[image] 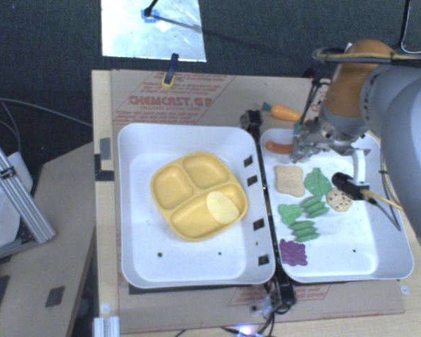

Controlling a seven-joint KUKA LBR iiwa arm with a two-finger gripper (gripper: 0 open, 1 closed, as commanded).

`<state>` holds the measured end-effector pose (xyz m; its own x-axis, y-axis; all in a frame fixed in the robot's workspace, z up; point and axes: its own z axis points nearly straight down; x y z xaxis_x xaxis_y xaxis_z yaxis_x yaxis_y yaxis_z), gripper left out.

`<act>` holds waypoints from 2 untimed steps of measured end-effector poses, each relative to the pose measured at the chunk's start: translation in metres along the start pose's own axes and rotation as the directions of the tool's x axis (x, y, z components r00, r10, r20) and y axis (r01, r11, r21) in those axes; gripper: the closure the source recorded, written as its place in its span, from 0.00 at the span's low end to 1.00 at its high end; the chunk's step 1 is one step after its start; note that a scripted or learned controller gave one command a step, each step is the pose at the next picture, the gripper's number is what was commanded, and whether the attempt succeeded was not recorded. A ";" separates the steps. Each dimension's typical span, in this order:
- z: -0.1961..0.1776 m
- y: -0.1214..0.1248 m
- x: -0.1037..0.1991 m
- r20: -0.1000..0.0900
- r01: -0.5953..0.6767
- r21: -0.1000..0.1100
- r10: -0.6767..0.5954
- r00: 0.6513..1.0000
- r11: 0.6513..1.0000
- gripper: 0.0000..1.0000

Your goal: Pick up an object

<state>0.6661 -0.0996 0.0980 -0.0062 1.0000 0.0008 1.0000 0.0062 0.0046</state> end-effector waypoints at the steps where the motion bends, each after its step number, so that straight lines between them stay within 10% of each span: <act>1: -0.094 0.006 0.118 -0.004 0.009 -0.007 -0.009 1.000 1.000 1.00; 2: -0.094 0.004 0.209 -0.004 0.007 0.001 -0.007 1.000 1.000 1.00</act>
<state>0.6685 0.1096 0.1925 -0.0131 0.9999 0.0043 0.9999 0.0130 0.0034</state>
